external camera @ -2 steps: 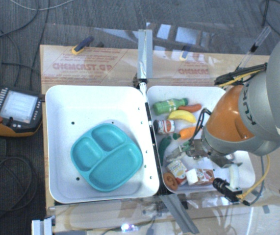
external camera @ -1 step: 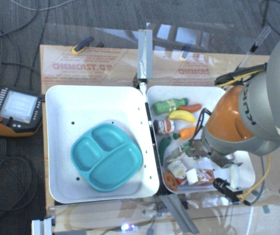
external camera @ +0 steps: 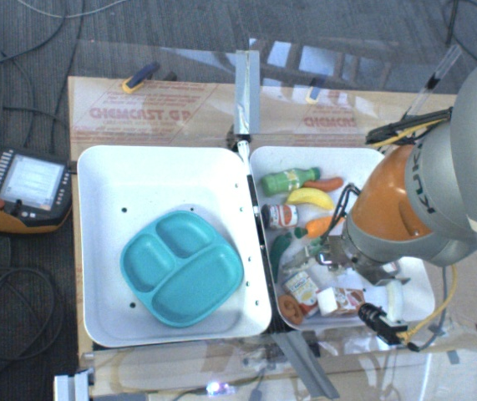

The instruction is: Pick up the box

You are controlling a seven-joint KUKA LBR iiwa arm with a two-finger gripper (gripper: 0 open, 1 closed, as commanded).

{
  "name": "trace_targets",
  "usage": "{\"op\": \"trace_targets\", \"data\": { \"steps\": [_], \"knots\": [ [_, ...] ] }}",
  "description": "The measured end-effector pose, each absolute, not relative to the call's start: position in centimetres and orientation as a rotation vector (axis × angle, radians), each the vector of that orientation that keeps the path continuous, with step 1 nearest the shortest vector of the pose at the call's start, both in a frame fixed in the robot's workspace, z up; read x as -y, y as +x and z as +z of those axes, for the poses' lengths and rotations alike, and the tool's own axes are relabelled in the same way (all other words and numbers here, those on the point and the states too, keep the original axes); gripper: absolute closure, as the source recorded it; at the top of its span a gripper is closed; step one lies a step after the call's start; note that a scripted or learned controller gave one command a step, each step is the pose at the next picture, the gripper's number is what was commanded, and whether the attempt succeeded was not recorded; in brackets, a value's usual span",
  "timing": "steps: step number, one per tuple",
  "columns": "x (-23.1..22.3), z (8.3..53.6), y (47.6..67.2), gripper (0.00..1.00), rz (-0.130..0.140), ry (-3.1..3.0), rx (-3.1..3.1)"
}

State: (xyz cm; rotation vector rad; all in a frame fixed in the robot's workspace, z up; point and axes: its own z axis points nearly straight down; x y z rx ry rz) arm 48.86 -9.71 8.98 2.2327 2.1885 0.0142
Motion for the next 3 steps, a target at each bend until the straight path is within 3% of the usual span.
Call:
{"op": "trace_targets", "data": {
  "steps": [3],
  "knots": [
    [9.87,8.96,48.81,0.0,0.009,2.201,-2.223]
  ]
}}
